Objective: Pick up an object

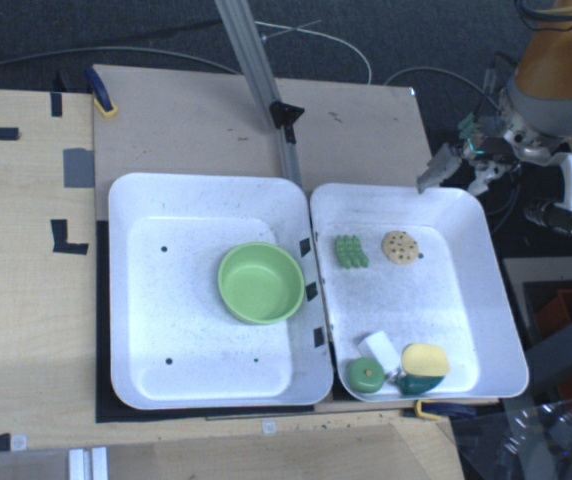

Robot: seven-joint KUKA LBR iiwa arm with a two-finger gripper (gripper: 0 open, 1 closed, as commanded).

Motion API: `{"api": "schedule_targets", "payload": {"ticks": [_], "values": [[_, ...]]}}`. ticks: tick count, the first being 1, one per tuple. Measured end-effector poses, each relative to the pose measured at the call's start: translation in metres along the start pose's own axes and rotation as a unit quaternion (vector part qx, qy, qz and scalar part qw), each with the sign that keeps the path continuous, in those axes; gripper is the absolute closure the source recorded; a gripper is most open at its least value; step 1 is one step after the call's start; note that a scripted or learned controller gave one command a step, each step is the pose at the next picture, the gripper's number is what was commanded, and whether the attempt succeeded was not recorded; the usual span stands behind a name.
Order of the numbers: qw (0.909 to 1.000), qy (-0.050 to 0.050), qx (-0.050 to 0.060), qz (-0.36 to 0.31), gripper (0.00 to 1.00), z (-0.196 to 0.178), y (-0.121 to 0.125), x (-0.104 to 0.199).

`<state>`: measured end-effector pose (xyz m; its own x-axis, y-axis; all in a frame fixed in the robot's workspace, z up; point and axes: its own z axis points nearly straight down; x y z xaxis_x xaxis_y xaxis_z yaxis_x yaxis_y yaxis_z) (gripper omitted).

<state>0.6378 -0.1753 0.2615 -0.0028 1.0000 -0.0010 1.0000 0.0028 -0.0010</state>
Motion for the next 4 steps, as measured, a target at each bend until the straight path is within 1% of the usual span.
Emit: {"api": "schedule_targets", "payload": {"ticks": [1,2,3,4], "values": [[1.0000,0.000,0.000,0.000,0.00,0.000,0.000,0.000],[1.0000,0.000,0.003,0.000,0.00,0.052,0.009,0.001],[1.0000,0.001,0.003,0.000,0.00,0.114,0.014,0.008],[1.0000,0.000,0.003,0.000,0.00,0.168,0.013,0.009]]}}
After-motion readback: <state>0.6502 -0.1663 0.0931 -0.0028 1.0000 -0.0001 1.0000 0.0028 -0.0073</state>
